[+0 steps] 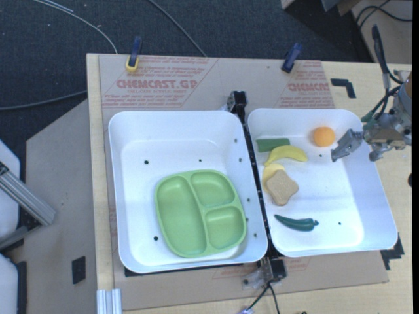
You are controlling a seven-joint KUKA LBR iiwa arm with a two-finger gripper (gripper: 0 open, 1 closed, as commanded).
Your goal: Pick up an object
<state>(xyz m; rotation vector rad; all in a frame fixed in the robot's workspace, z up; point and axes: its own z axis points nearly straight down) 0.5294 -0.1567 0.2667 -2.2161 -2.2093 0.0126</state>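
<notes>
Orange ball (323,136) in right bin (366,201), beyond "CHEMCAST G.P" board (157,84).

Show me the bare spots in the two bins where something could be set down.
Left bin: bare floor behind and left of the green tray. Right bin: bare floor right of the bread and green pepper, toward the near right corner. Crowded: the right bin's left side, where green block, banana and bread cluster, with the orange ball beside the gripper.

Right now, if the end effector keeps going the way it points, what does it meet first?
Probably the orange ball. The end effector sits at the right bin's far right side, pointing left across it, with the ball just ahead. Its height is unclear, so it could pass over the ball.
</notes>
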